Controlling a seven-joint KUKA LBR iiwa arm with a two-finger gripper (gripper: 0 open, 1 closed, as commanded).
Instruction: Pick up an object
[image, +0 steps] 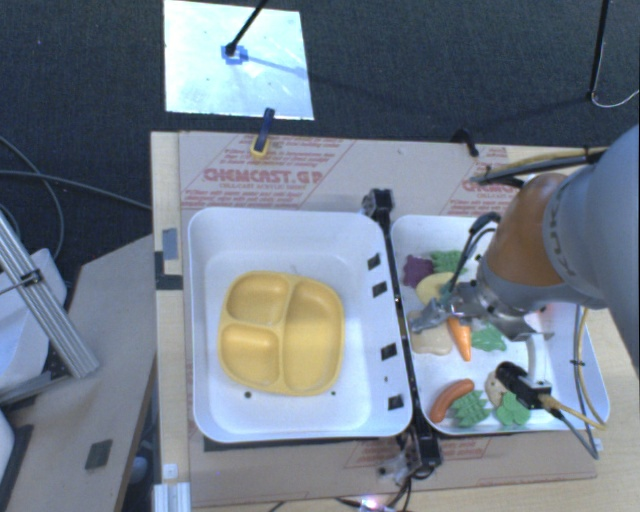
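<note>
camera view has the jaws (432, 318) down low in the right bin (590, 385), hard against a toy carrot (461, 337); whether they are open or closed i cannot tell from here. a pale cookie-like piece (434, 343) lies just beside, a toy sausage (451, 399) nearer the front. to my eye, centring over the carrot before lifting would keep neighbours undisturbed. the yellow divided plate (282, 332) sits in the left bin (205, 300).

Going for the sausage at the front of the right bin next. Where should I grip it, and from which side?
Grip the sausage across its middle, coming straight down. It lies flat and slanted, so turn the tool to close across its narrow width. A green piece touches its right end, so the middle is probably the safest spot.
</note>
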